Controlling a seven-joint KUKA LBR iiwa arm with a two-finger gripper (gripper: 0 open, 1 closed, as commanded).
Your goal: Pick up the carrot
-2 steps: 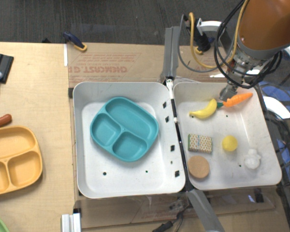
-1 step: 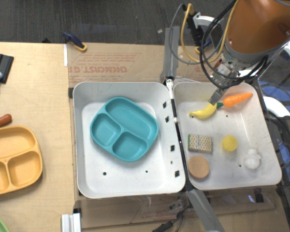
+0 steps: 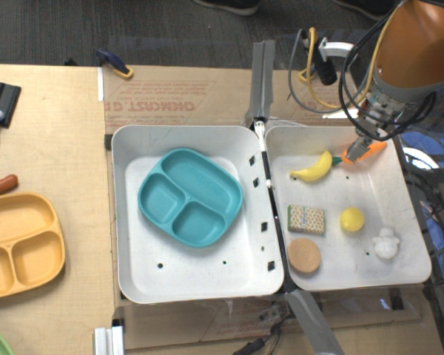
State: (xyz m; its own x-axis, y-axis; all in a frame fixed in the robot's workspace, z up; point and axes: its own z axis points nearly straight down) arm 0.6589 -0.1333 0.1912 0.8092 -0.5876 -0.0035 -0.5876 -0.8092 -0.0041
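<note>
The carrot (image 3: 363, 151), small and orange with a green end pointing left, lies near the far edge of the right bin (image 3: 411, 220), just right of a banana. My gripper (image 3: 370, 132) hangs directly above the carrot's right end, under the arm's orange band. From this angle I cannot tell whether it touches the carrot.
Also in the right bin are a yellow banana (image 3: 313, 168), a lemon (image 3: 352, 220), a patterned block (image 3: 306, 219), a round wooden disc (image 3: 304, 256) and a white lump (image 3: 385, 245). A teal divided plate (image 3: 190, 196) sits in the left bin (image 3: 126, 220). Cables hang behind the arm.
</note>
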